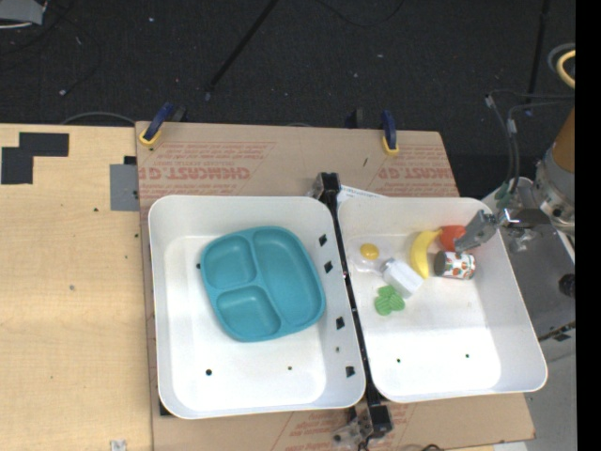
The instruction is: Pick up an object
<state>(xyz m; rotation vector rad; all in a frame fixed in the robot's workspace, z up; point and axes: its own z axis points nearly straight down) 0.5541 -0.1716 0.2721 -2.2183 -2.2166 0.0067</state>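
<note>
Two white bins (188, 346): one teal tray (260, 283), five small items (413, 261).

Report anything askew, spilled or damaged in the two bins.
Nothing looks spilled or damaged. The teal divided plate lies flat but turned at a slant to the left bin's walls. In the right bin, the small items lie in a loose cluster near the banana.

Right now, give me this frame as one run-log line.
gripper over right bin, at small cluster | beside it: banana, patterned cup | left bin: teal divided plate | nothing lifted
</note>
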